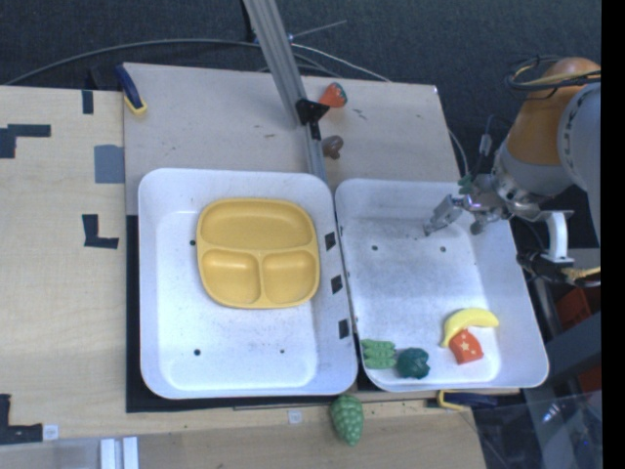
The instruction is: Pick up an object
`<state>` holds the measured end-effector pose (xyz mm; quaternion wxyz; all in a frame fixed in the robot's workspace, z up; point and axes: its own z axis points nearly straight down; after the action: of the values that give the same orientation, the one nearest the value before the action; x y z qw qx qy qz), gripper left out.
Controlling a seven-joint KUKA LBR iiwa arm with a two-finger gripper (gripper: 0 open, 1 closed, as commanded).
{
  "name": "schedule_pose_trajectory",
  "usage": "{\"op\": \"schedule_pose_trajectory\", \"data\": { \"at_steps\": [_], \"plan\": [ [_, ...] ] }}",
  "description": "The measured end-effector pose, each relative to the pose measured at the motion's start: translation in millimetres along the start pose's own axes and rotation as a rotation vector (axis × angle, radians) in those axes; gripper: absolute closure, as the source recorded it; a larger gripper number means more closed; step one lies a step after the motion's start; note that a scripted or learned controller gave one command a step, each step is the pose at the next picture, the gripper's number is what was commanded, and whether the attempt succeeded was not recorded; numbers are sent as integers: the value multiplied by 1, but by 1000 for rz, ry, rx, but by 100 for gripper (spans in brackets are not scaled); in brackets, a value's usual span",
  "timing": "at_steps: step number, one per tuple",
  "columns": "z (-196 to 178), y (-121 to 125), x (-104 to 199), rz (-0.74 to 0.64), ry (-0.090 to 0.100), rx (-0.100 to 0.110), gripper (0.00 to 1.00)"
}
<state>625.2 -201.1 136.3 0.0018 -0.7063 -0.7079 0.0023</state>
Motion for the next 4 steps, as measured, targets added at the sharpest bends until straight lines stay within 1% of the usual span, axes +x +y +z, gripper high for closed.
{"op": "schedule_pose_trajectory", "data": {
  "at_steps": [1,2,3,4],
  "plan": [
    [50,0,1,-1,-1,-4,0],
    [38,0,1,-2,-1,-4,100],
    [-16,6,-7,0,-1,-9,100],
    [-72,18,-6,0,-1,-12,100]
  ]
}}
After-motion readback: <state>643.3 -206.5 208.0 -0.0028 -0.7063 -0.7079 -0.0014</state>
